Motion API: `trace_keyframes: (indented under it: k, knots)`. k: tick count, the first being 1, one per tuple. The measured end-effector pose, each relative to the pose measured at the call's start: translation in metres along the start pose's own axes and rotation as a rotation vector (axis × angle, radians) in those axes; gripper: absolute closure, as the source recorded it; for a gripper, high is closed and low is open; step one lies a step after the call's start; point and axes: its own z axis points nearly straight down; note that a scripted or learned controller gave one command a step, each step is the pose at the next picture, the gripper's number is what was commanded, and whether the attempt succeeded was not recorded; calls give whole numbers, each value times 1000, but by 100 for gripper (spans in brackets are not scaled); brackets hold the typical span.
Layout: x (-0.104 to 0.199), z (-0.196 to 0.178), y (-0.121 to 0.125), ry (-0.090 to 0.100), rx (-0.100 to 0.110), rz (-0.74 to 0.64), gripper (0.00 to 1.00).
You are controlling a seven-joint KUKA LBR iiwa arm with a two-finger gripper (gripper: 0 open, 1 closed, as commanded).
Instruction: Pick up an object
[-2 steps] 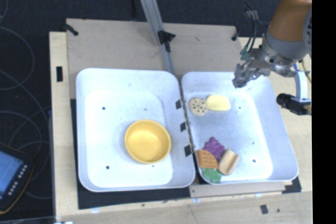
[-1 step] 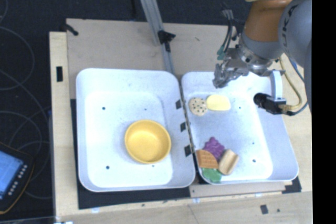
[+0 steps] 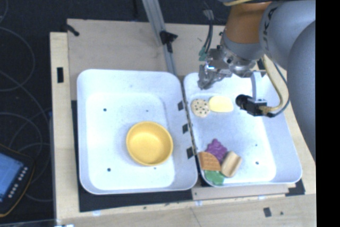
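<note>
— How many bins on the desk (image 3: 64, 114)?
— Two: the left bin (image 3: 95, 87) and the right bin (image 3: 276, 162).
— And inside them?
— One yellow bowl (image 3: 149, 142), one spotted cookie (image 3: 200, 107), one pale yellow piece (image 3: 221, 104), one purple grape bunch (image 3: 215, 148), one cracker (image 3: 209, 161), one bread roll (image 3: 230, 164), one green piece (image 3: 214, 177).

Overhead cam, slanted, over bins (image 3: 133, 82).

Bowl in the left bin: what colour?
Yellow. The bowl shows plainly in the camera view.
</note>
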Motion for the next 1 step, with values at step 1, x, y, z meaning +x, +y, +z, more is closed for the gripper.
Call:
trace_keyframes:
  k: [1]
  knots:
    - [55, 9, 4, 1, 2, -1, 100]
